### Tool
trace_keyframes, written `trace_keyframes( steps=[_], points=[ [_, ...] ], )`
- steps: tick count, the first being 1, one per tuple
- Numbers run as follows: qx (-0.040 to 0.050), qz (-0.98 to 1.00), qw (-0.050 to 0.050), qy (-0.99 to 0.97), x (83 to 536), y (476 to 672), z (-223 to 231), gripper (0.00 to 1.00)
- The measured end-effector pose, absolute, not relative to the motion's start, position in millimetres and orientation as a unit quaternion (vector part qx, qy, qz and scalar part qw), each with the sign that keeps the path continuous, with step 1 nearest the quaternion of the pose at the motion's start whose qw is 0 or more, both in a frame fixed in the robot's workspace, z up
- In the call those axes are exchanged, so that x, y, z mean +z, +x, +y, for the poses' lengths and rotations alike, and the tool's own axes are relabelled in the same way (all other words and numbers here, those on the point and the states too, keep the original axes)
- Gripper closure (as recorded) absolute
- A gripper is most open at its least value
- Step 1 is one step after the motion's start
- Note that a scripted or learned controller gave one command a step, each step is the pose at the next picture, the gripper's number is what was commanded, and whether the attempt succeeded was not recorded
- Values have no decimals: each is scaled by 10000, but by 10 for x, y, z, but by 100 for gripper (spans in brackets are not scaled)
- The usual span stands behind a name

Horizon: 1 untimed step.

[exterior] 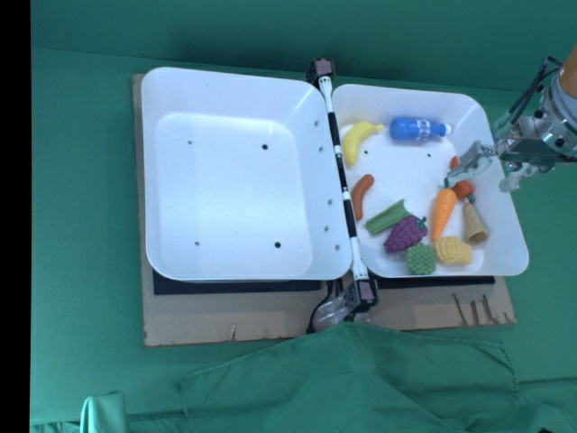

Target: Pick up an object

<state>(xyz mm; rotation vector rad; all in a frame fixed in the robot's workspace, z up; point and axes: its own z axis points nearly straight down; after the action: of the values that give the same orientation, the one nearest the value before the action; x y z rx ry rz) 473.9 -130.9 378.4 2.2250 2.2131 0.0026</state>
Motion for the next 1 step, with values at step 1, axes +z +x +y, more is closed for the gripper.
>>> trace_keyframes(
  steps=[1],
  points=[
    [-22,7051,-29,7091,2766,4660,-1306,0]
  ],
)
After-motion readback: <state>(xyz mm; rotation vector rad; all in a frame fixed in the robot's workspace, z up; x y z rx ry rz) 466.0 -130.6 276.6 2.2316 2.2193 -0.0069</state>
